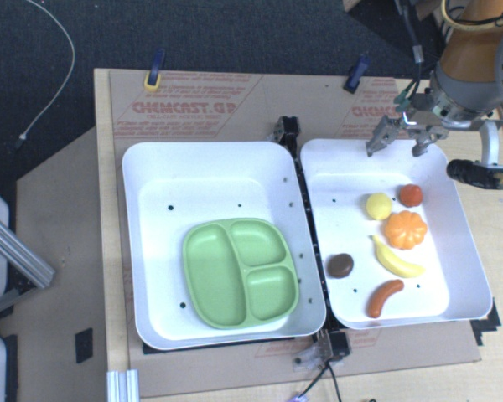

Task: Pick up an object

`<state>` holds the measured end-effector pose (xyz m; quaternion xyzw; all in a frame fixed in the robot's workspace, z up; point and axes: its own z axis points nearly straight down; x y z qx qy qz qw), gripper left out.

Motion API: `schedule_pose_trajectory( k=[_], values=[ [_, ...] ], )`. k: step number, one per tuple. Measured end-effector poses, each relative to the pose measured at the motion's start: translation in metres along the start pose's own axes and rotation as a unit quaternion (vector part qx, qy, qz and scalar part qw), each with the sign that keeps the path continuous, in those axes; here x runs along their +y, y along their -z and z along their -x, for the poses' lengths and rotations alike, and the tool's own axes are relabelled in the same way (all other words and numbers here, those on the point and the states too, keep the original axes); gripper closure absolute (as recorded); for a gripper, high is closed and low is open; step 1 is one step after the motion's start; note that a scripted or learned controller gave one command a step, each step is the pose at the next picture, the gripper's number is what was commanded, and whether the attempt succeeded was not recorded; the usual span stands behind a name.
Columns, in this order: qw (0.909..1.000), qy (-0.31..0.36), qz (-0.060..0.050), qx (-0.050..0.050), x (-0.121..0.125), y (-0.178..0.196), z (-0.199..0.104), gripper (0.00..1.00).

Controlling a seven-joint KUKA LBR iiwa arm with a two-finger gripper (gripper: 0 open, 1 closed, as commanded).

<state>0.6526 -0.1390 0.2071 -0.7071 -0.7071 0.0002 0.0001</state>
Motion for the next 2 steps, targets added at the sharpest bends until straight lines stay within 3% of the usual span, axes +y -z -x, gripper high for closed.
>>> schedule_pose_trajectory(
  k=[2],
  values=[
    [1.0, 0.0, -0.001, 0.0, 0.008, -0.09, -0.003, 0.0]
  ],
)
